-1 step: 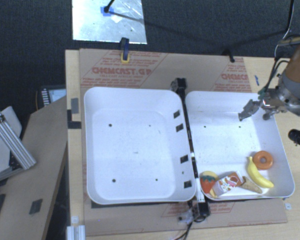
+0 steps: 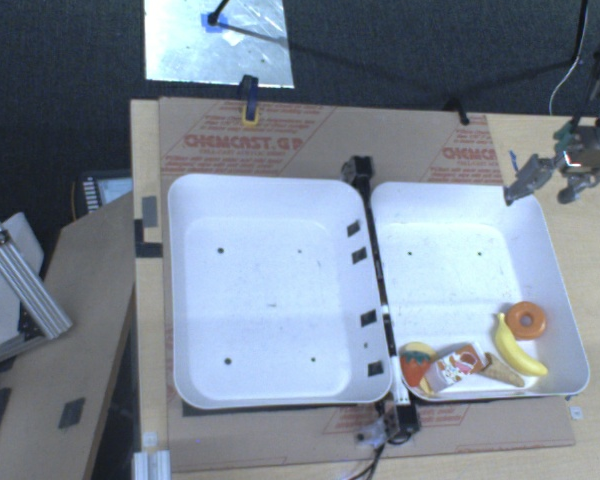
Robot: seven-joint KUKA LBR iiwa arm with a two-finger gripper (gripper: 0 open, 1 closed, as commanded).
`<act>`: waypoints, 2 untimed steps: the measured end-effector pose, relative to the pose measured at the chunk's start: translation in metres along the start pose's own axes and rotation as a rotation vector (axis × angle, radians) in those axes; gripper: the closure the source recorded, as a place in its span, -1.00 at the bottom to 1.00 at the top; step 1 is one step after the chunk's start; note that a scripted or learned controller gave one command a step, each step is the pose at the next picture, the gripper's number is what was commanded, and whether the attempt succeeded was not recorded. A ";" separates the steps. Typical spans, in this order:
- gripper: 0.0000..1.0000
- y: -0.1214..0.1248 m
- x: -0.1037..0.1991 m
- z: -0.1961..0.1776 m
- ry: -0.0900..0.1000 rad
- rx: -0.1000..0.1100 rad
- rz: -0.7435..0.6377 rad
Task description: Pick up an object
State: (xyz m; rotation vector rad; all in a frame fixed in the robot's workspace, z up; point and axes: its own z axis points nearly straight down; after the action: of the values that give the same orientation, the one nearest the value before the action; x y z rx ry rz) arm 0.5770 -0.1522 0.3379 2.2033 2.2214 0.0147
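The tool (image 2: 542,180) hangs open and empty beside the right bin (image 2: 460,268) — it should drop squarely over the banana (image 2: 518,348).

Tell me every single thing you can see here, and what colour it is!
bins: two, white, side by side on the bench
banana: one, yellow, right bin, near corner
doughnut-like ring: one, orange, right bin, beside the banana
packet: one, white and red, right bin, near edge
round toy: one, orange-red with yellow top, right bin, near left corner
metal sheet: one, silver, on the floor beyond the bench
gripper: one, grey, above the right bin's far right corner
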 end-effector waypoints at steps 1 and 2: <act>-1.00 -0.059 0.050 -0.090 0.003 0.003 -0.001; -1.00 -0.087 0.105 -0.207 0.003 -0.001 -0.003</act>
State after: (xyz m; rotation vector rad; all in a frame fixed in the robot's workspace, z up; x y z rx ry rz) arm 0.4857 -0.0475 0.5428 2.2013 2.2257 0.0192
